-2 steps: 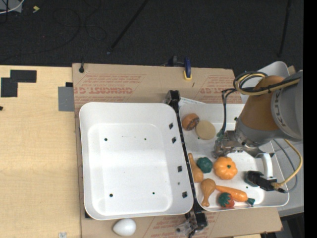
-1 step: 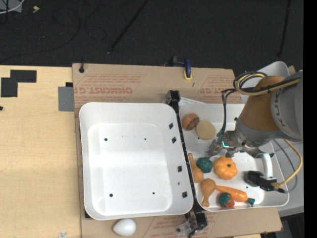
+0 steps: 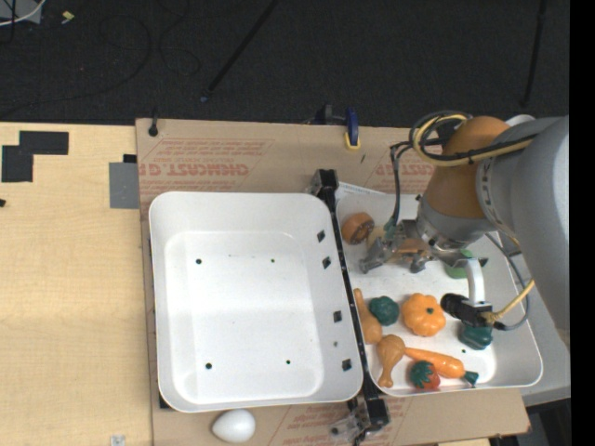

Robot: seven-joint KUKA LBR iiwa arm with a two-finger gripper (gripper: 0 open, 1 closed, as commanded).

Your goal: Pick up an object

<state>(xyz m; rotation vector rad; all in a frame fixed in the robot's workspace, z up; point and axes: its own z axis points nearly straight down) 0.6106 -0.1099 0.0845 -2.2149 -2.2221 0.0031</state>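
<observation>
My gripper [image 3: 392, 262] hangs over the back of the right bin [image 3: 521, 372], its fingers spread open with nothing between them. A brown round piece [image 3: 357, 227] lies just left of it, near the bin's back corner. In front of the gripper lie a teal piece [image 3: 383, 309] and an orange pumpkin [image 3: 424, 315]. Nearer the front edge are a tan drumstick [image 3: 389, 353], a carrot [image 3: 437, 361] and a small red-and-green piece [image 3: 423, 374]. A green piece [image 3: 457, 269] is partly hidden under the wrist.
The left bin [image 3: 177, 379] stands beside the right one, with a black divider [image 3: 340, 286] between them. A white egg [image 3: 232, 426] lies on the bench in front of the left bin. A dark teal piece [image 3: 476, 335] and cables sit at the right bin's right side.
</observation>
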